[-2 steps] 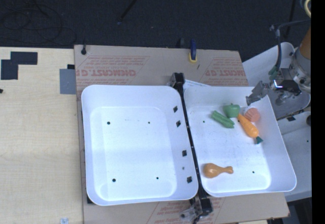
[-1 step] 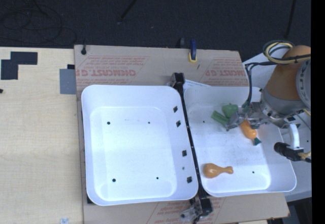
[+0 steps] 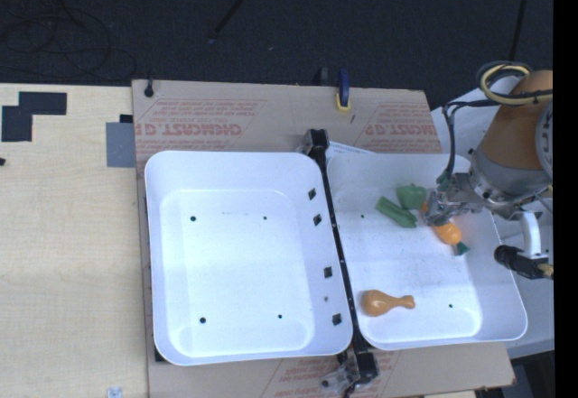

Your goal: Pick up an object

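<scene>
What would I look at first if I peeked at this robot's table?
Probably the grey robot arm with its orange band, reaching in from the right, its tool low in the right bin among a small orange thing and green pieces. Next, the orange pear-shaped toy lying alone near the front of that bin. Beside it sits the big left bin.

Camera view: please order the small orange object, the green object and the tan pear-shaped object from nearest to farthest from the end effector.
From the end effector:
1. small orange object, just below it.
2. green object, to its left.
3. tan pear-shaped object, near the right bin's front.
</scene>
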Controlling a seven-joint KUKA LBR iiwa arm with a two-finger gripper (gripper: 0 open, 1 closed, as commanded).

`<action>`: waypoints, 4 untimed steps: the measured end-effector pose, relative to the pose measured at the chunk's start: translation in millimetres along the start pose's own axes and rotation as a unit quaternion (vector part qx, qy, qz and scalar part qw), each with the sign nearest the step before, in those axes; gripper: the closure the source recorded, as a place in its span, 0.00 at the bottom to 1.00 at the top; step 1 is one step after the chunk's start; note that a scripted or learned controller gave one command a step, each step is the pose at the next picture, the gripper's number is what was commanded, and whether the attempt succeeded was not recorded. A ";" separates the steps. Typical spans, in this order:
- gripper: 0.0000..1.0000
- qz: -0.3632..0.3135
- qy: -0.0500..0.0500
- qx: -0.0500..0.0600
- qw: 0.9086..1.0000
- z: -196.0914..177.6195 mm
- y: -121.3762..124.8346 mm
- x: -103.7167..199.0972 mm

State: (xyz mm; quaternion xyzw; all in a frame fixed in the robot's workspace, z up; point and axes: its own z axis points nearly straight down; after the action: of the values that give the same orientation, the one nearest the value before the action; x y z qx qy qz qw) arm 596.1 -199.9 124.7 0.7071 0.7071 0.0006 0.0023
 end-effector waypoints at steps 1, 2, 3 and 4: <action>1.00 -0.003 0.001 -0.005 1.000 -118.8 41.0 52.4; 1.00 0.003 0.000 0.002 1.000 -139.4 -1.3 -7.3; 1.00 -0.001 -0.001 -0.004 1.000 -250.0 14.2 1.2; 1.00 -0.003 0.003 0.004 1.000 -210.6 50.0 67.1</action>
State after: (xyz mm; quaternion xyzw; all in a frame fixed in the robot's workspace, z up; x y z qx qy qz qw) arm 645.3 -132.3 335.3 0.7047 0.7095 -0.0005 -0.0026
